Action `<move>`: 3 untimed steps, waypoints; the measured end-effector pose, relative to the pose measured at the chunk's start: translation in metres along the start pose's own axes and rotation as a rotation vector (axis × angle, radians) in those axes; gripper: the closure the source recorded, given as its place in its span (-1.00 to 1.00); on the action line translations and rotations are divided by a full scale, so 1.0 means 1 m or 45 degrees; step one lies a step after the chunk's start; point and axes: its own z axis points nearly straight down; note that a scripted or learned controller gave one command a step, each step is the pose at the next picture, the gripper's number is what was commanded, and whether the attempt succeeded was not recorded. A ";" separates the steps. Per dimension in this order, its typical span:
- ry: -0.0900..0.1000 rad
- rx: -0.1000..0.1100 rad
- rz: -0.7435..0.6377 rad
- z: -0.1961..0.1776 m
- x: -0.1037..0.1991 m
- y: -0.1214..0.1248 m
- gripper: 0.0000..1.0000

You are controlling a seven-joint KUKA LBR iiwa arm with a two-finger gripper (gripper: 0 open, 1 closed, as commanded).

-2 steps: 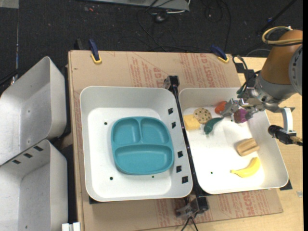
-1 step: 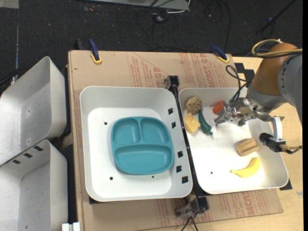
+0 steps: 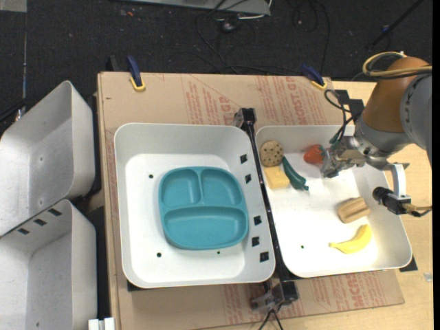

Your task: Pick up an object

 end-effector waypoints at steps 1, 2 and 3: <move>0.000 -0.003 -0.004 -0.043 0.002 0.003 1.00; 0.000 -0.002 -0.004 -0.088 0.005 -0.002 1.00; -0.001 -0.004 -0.005 -0.140 0.004 0.000 1.00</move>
